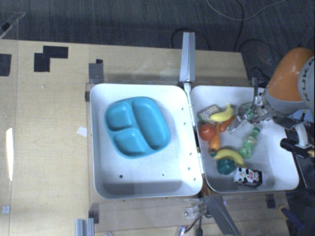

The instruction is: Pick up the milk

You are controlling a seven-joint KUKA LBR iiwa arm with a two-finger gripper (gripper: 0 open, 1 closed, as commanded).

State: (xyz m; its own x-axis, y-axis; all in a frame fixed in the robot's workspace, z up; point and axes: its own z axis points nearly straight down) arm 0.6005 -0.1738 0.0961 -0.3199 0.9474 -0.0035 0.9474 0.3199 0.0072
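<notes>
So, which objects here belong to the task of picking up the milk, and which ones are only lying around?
Belongs to the job:
- milk carton, lying near the front of the right bin
- gripper, over the right bin's back part

Just lying about:
- two bananas
- tomato
- carrot
- green bottle
- blue divided plate in the left bin

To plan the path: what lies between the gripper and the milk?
In the camera view, the green bottle lies between the gripper and the milk.

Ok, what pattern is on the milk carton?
Black-and-white patches on the milk carton, seen in the camera view, right bin's near corner.
</notes>
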